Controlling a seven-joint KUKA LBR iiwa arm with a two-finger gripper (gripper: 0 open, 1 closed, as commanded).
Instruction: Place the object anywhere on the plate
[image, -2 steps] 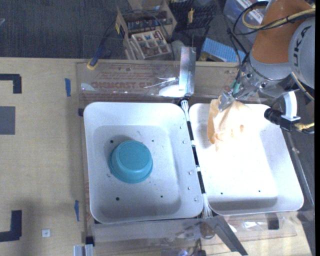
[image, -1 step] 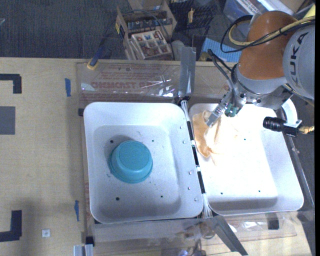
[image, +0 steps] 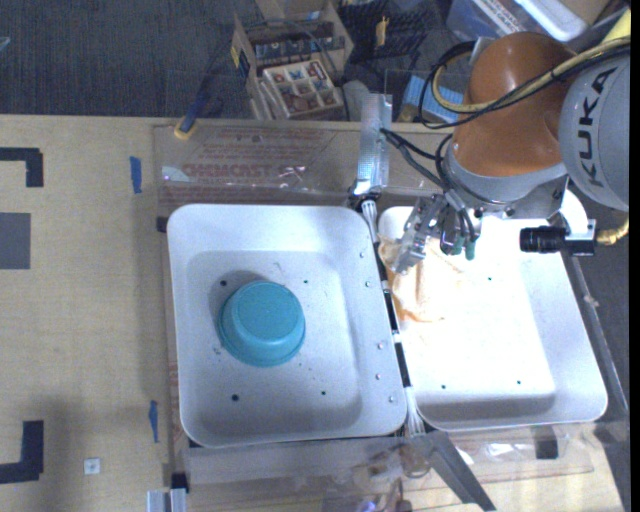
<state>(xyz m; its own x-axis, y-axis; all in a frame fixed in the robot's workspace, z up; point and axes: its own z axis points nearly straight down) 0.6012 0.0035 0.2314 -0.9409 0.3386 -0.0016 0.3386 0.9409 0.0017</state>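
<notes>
From my end the jaws sit in the upper middle of the frame, over the upper-left corner of the right bin (image: 520, 400). They are a tangle of metal and cable from this angle, so I cannot tell whether they are open or closed, or whether anything is between them.

Just below them lies the pale orange object (image: 425, 292), soft-edged and washed out against the white floor, pressed close to the bin's left wall. I can't make out its exact outline, nor whether the jaws touch it.

That wall is my first worry. With the object tucked so near it, a descent could land one side on the rim or the seam between the bins, giving a partial pinch or none at all.

To the left, the blue plate (image: 262, 322) rests in the middle of the left bin (image: 340, 400), well apart from the object. It looks domed, perhaps upside down. If so, anything dropped there may slide off onto the bin floor.

The carry has to clear both adjoining rims. A weak grip could let go on the way across.

Further out, the arm (image: 520, 110) fills the upper right, and cables hang near the wrist, where they could snag.
</notes>
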